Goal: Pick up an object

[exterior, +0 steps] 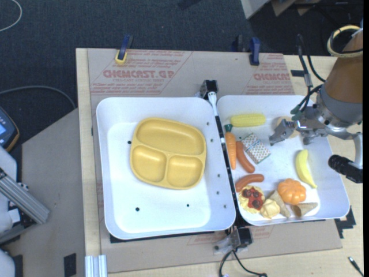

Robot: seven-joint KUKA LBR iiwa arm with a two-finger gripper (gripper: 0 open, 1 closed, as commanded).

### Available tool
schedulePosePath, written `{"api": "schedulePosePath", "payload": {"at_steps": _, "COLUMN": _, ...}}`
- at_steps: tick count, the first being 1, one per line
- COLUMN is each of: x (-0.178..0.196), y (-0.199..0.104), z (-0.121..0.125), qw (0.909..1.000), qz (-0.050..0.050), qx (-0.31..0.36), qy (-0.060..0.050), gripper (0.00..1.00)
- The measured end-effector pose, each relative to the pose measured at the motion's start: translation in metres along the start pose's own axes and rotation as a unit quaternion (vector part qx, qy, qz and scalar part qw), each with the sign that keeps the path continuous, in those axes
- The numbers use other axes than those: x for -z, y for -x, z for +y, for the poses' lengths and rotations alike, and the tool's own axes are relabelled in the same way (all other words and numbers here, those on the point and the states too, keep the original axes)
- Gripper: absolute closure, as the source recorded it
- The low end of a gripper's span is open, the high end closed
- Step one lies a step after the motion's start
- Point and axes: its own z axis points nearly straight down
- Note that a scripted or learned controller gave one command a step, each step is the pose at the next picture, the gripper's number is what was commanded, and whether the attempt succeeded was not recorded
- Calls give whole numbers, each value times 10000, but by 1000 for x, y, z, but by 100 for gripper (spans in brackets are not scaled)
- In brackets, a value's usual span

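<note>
On the worktop (pixel 86 154) we see two white bins side by side. Our left bin (pixel 109 172) holds a yellow tray (pixel 168 153) with three wells. Our right bin (pixel 331 195) holds the smaller things: banana (pixel 305 168) lying nearly upright in view, corn (pixel 248 120) lying crosswise, carrot (pixel 231 149) and sausage (pixel 245 158) running alongside the divider, orange (pixel 291 191), checkered block (pixel 256 148). Above the right bin's far part, beside the corn, our claw (pixel 281 133) hangs; whether it is clenched we cannot tell.
</note>
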Motion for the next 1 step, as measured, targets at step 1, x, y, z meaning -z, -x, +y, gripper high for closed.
{"api": "schedulePosePath", "payload": {"at_steps": 1, "x": -43, "y": 0, "z": 6, "qw": 10000, "qz": -2, "qx": 5, "qy": 13, "gripper": 0}}
